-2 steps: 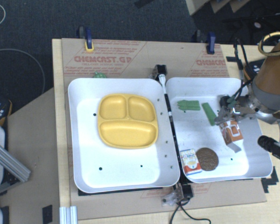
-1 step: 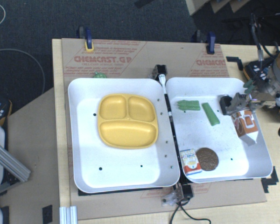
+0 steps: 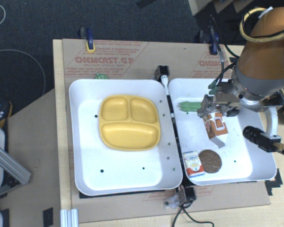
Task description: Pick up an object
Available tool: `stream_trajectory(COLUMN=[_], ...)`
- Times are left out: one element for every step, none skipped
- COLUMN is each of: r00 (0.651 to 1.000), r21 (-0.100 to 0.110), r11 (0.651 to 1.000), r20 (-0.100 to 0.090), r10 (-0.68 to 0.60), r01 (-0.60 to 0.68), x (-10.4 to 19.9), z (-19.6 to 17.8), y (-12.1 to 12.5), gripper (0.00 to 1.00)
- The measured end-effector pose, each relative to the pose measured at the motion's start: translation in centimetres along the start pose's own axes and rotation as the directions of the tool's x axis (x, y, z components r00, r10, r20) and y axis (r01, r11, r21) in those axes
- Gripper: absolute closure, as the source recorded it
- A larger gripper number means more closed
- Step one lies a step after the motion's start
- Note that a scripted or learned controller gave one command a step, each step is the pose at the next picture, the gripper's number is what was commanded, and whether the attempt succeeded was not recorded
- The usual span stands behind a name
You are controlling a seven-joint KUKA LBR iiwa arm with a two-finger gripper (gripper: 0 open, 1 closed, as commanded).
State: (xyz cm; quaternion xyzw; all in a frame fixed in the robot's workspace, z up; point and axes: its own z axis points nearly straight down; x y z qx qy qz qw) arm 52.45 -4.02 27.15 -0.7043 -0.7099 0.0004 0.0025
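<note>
My gripper point(image 3: 216, 111) hangs over the upper middle of the right bin point(image 3: 255, 171). A brown and orange carton point(image 3: 217, 126) sticks out from between its fingers, tilted, with a grey shadow on the bin floor just below it. The gripper is shut on the carton's upper end. A green object point(image 3: 189, 106) lies just left of the gripper near the bin's left wall. A round brown cookie point(image 3: 210, 160) and a small white and red packet point(image 3: 192, 163) lie side by side at the bin's front left.
The left bin point(image 3: 85, 141) holds a yellow divided plate point(image 3: 129, 122) in its middle. A black divider strip point(image 3: 172, 122) runs between the two bins. The grey and orange arm point(image 3: 265, 56) comes in over the right bin's far right corner.
</note>
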Motion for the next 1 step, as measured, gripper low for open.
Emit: stream_trajectory(r00=[1.0], r21=[-0.009], r11=[1.0], r20=[0.001], r10=[-0.001], r01=[0.001], x=[7.35], z=[-2.61], y=[-0.59], gripper=[1.0])
